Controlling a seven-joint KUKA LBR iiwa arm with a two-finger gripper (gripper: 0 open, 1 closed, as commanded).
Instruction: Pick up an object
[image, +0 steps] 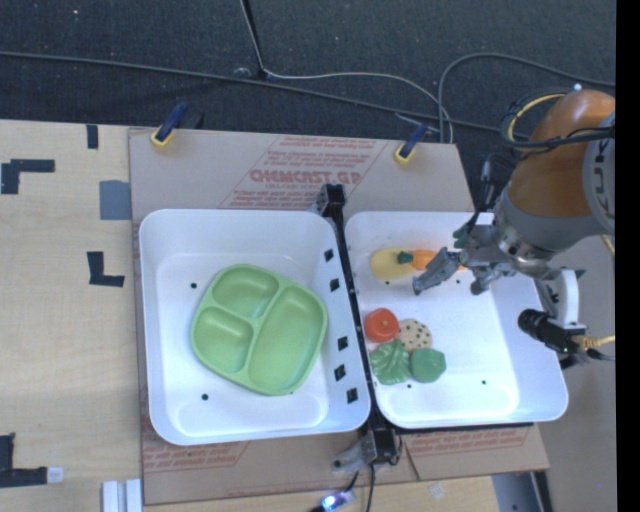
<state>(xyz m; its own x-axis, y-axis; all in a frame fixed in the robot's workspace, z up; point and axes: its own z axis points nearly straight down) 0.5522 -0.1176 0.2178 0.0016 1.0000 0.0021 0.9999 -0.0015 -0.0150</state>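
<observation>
The right bin (520, 395) carries a small scatter of toy food. Near its far edge, close to the divider between the bins, lies a pale yellow piece (388, 264), rounded and lemon-like, with a small dark green bit (405, 258) on its right end. Touching that end is an orange, carrot-coloured piece (426, 258), partly covered by the gripper. Nearer the front edge, a red-orange tomato-like round (381, 324) sits by the divider, just beside a tan speckled cookie (414, 333). In front of these lie a leafy green piece (390, 363) and a smooth green lump (429, 366), touching each other.

The gripper (460, 275) hangs over the far half of the right bin, its two dark fingers spread wide with nothing between them. One fingertip (430, 278) lies just beside the orange piece; the other (484, 283) points at bare bin floor. The grey arm (555, 190) with its orange band crosses the bin's right edge.

The left bin (165, 235) holds a light green divided plate (260, 328), lying flat around its middle. Both bins rest on a cardboard sheet (300, 170).
</observation>
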